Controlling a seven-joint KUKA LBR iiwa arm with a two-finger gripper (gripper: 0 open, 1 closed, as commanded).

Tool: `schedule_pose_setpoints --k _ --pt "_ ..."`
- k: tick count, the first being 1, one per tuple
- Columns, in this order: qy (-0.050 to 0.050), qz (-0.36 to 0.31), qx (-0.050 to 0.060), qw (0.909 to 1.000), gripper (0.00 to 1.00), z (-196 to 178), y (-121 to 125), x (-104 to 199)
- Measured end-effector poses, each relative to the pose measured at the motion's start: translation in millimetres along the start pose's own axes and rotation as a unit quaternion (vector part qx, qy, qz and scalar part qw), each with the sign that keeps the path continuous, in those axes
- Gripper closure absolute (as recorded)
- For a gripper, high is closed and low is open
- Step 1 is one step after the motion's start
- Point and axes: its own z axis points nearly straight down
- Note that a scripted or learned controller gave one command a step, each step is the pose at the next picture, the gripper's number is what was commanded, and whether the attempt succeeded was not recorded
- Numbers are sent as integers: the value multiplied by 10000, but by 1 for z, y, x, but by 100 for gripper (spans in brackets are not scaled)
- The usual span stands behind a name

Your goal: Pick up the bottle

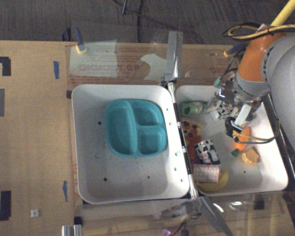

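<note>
- The bottle [192,107] lies on its side in the upper left corner of the right bin [270,178], pale green, close against the wall that divides the two bins.
- The gripper [225,111] sits just to the right of it in the upper middle of that bin, under the orange-banded arm [265,68] coming in from the right of the frame.
- The jaws are a tangle of grey metal and cable from this angle (I cannot tell whether they stand apart or together), and nothing shows between them.
- So the bottle looks ungrasped, and the step in hand reads as the approach.
- To do it well, I'd say: slide left until the jaws are centred over the bottle's body, not its end.
- Turn the wrist so the jaws close across the narrow width, since the bottle lies lengthwise along the frame's left-right line.
- Mind the dividing wall; a jaw landing on the rim would likely stop the descent short.
- Just below the bottle lies a pizza slice toy [191,130], then a black-and-white can [207,151] lower down (near neighbours, easy to nudge).
- An orange carrot toy [242,135] sits right of the gripper, out of the path.
- The teal divided plate [135,127] in the left bin [88,176] plays no part.
- Come straight down, close gently, lift vertically.
</note>
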Motion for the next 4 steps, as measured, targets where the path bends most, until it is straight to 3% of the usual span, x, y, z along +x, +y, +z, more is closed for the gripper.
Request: schedule_pose_setpoints --k 1,2,3,4 --pt "180 556 -64 9983 0 0 -17 -36" --pt "51 866 -100 9962 0 8 -42 20" --pt "60 1577 -104 9874 0 9 -80 -44" --pt "-12 2654 -50 9641 0 8 -25 25"
